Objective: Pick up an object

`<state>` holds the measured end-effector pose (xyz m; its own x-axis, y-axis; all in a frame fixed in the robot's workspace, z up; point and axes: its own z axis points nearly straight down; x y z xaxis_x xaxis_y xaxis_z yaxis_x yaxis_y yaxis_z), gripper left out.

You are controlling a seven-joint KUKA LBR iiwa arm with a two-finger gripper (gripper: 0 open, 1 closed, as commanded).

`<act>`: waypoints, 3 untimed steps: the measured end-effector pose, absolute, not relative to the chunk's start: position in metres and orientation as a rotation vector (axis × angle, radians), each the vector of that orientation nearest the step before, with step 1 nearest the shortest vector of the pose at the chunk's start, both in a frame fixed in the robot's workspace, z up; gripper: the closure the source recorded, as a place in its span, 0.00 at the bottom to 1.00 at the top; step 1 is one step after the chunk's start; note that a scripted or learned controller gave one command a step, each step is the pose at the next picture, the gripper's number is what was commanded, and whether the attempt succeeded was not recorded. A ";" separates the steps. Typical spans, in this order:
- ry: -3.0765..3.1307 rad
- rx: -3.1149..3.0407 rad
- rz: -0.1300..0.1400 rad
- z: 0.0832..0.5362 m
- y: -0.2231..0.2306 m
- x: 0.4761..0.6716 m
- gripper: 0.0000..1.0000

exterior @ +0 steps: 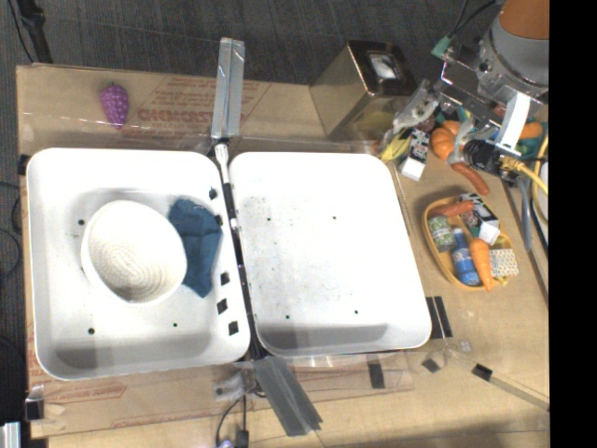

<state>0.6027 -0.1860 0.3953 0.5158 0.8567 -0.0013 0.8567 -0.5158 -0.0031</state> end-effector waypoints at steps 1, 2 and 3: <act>-1.328 -2.845 0.004 0.442 -0.192 0.653 0.00; -1.389 -2.812 0.009 0.436 -0.186 0.641 0.00; -1.269 -2.867 0.011 0.441 -0.200 0.628 0.00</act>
<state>0.6283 -0.2001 0.4407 0.6724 0.7402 -0.0037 0.7401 -0.6724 -0.0083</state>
